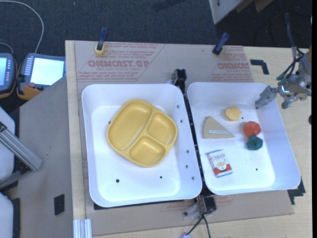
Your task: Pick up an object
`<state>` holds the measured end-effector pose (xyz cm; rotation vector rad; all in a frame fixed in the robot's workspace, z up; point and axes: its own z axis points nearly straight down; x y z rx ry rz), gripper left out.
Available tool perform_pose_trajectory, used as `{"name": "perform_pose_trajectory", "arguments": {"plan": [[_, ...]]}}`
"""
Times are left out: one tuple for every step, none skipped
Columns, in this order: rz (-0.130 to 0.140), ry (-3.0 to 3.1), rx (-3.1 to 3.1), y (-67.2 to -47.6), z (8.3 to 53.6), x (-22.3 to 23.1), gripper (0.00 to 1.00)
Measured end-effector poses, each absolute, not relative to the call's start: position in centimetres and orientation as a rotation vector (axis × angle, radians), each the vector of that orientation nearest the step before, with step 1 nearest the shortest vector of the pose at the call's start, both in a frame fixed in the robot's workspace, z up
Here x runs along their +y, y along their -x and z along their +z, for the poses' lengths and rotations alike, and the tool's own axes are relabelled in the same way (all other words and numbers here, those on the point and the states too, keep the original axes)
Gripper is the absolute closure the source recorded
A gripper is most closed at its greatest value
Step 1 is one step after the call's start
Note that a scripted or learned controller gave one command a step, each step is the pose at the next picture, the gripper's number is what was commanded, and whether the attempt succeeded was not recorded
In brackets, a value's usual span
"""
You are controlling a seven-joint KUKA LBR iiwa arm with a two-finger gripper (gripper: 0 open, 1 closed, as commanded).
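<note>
My pincer (277, 95) hangs at the right edge of the right bin (282, 175), up near its far corner, and nothing sits between its fingers (262, 99). From this slant I cannot tell whether they stand apart or together, so I will not guess. As I judge it, the task has barely begun: nothing is lifted, and every candidate lies flat on the bin floor. Nearest to me is a small yellow lump (233, 113), just below and to the left of the pincer. Past it sit a red ball (251, 128) and a dark green lump (254, 143), close together, the green one just nearer the camera. A tan wedge (215, 128) lies toward the middle wall, and a small red-and-white packet (219, 163) rests nearer the front. The left bin (99, 182) bears a yellow divided plate (142, 132), well apart from me. What is left is everything: choose one piece, come down over it, close on it and raise it clear. The yellow lump looks the shortest reach.
</note>
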<state>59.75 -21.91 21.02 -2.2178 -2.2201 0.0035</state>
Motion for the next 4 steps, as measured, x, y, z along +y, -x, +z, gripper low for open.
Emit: {"name": "perform_pose_trajectory", "arguments": {"plan": [[0.004, 2.219, -2.218, -59.8, 14.7, -22.2, 0.0], [0.003, 2.217, -2.221, -59.9, 10.4, -21.6, 0.0], [-0.002, 2.222, -2.225, -60.1, 11.7, -21.6, 1.0], [-0.002, 2.224, -2.224, -59.1, 17.0, -21.5, 1.0]]}}
